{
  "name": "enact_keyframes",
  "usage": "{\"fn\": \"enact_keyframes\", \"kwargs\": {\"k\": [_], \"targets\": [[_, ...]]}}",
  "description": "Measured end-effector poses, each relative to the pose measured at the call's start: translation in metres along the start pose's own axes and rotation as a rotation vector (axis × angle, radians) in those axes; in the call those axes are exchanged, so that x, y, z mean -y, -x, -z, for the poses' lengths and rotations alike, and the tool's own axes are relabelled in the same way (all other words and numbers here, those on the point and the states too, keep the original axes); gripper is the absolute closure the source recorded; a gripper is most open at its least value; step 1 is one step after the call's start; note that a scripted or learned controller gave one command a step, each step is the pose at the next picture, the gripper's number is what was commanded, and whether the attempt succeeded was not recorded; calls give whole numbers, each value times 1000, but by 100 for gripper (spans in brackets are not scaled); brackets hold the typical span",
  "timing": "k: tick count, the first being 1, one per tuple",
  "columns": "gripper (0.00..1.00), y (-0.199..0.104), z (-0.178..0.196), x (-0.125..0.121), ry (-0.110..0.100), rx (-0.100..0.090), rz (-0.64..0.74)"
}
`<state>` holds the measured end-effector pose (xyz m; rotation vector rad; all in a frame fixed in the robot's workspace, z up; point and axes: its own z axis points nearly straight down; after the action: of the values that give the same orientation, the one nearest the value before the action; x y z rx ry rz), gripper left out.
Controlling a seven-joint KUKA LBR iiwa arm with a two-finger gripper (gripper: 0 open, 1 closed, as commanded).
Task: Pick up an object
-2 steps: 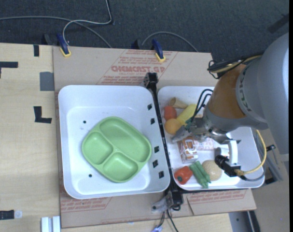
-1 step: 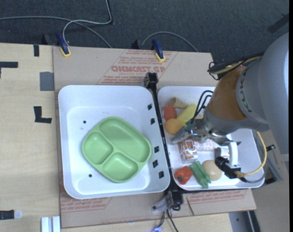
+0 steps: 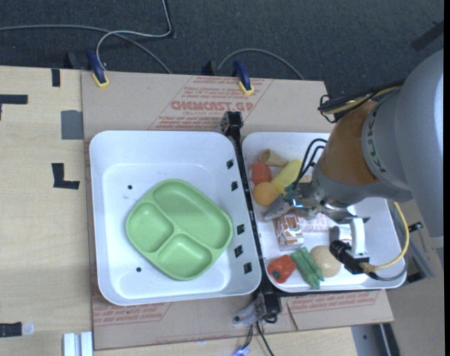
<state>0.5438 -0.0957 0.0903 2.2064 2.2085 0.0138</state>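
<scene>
The right bin [image 3: 380, 279] holds several toy foods: a yellow banana [image 3: 287, 173], an orange fruit [image 3: 263, 193], a small red piece [image 3: 261, 172], a brown piece [image 3: 265, 156], a white and orange packet [image 3: 289, 231], a red pepper [image 3: 282, 268], a green pod [image 3: 307, 266] and a tan ball [image 3: 324, 259]. My gripper [image 3: 299, 202] reaches down into this bin just right of the orange fruit and above the packet. The arm's grey and orange wrist hides the bin's right half.
The left bin [image 3: 106, 162] holds a green divided plate [image 3: 179, 228]. A black divider [image 3: 243, 191] runs between the bins. Cardboard lies under both bins, held by two blue and yellow clamps [image 3: 98, 71] at the back. Cables trail over the dark floor behind.
</scene>
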Motion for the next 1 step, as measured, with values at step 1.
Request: {"fn": "enact_keyframes", "kwargs": {"k": [1], "targets": [[0, 1, -1, -5, -11, -2, -2]]}}
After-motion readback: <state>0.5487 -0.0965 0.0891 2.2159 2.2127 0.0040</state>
